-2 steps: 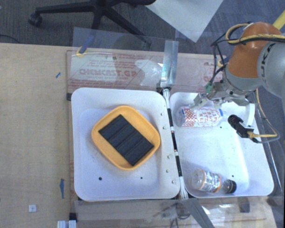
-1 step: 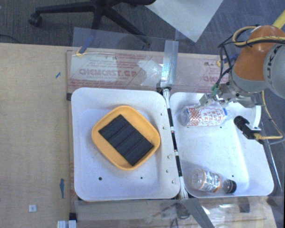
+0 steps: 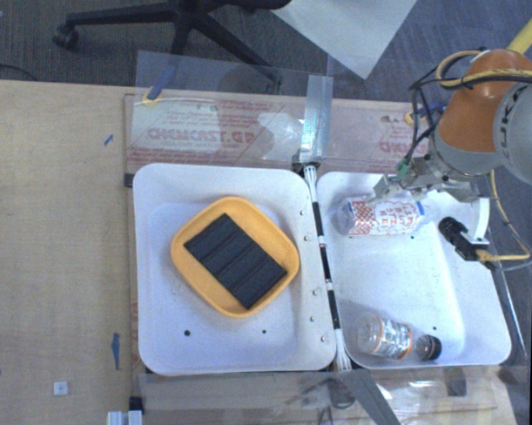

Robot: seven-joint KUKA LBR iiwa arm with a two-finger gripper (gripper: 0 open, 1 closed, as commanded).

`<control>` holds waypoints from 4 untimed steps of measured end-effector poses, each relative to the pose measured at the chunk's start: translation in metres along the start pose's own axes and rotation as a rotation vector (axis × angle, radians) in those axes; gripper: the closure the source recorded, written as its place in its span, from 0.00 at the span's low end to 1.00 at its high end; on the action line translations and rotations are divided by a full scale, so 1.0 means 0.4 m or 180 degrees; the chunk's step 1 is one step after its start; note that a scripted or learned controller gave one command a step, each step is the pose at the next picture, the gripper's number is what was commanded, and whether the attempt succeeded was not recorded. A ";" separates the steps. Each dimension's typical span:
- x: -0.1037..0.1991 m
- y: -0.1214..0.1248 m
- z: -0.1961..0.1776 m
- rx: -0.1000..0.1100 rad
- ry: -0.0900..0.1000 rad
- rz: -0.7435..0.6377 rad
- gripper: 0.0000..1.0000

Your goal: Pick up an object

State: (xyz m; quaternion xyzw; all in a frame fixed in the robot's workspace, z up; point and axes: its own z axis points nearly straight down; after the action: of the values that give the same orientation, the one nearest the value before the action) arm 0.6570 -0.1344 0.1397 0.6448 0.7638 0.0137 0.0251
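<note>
In the right bin (image 3: 470,345), near its far wall, a white packet with a red lattice print (image 3: 383,217) is lying on its side, its clear crinkled end pointing toward the divider between the bins. At the near edge of the same bin, a small bottle with an orange label and a dark cap (image 3: 397,337) is also lying on its side, well apart from the packet. In the left bin (image 3: 148,334), a yellow-orange tray with rounded corners (image 3: 235,254) is sitting at a slant, carrying a dark ribbed rectangular block (image 3: 235,260) in its middle.

The hand (image 3: 405,182) is hovering at the far right corner of the right bin, just above and beside the packet's right end. Whether it is touching the packet, and how far it is open, cannot be told because the wrist is covering it. The arm (image 3: 492,97) is reaching in from the right, its orange band above the wrist, bent downward over the bin's far edge, with cables looping around it. Both bins are resting on a pale wooden desk (image 3: 47,243).
</note>
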 end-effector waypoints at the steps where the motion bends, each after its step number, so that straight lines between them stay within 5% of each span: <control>1: -0.027 -0.004 0.018 -0.0006 0.0001 -0.0179 0.00; 2: -0.030 -0.008 0.023 -0.0021 0.0002 -0.0274 0.00; 3: -0.033 0.035 -0.001 0.0088 0.0035 -0.0440 0.00; 4: -0.076 0.006 0.024 0.0020 0.0015 -0.0734 0.00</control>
State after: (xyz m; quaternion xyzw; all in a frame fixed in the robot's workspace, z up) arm 0.6652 -0.1640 0.1309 0.5526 0.8331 0.0099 0.0228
